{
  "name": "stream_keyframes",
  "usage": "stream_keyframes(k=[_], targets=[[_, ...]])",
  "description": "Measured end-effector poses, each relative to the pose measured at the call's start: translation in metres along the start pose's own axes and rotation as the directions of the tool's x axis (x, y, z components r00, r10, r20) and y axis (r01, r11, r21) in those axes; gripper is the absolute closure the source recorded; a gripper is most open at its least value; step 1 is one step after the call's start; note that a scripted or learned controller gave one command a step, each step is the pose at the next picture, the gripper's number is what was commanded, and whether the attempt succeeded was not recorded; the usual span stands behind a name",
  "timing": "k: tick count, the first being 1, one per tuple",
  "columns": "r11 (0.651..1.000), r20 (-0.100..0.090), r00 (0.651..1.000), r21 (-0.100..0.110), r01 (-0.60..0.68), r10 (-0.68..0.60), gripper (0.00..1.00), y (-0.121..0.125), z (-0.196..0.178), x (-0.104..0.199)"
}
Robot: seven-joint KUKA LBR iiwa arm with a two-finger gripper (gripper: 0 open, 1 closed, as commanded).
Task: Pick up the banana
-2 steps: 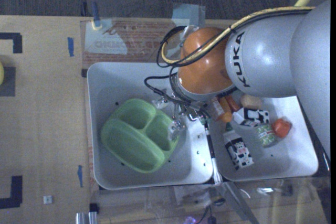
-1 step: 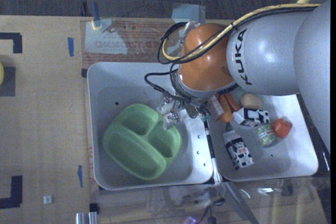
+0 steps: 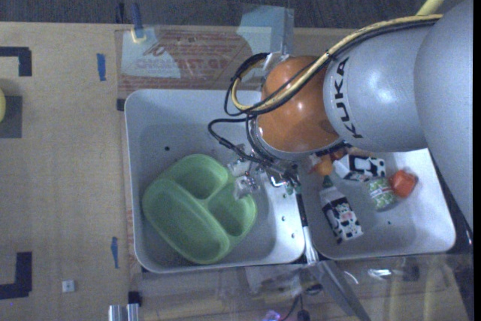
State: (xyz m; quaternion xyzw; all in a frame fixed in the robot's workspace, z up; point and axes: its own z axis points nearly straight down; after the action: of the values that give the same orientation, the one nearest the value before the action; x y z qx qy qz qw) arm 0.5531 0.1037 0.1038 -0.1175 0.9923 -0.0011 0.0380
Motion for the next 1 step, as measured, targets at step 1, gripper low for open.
stream_keyframes(k=[1], targets=[[0.988,-0.064,0.986,0.001,-0.152,0.152,1.0,0.0116,-0.0749,-0.0439]])
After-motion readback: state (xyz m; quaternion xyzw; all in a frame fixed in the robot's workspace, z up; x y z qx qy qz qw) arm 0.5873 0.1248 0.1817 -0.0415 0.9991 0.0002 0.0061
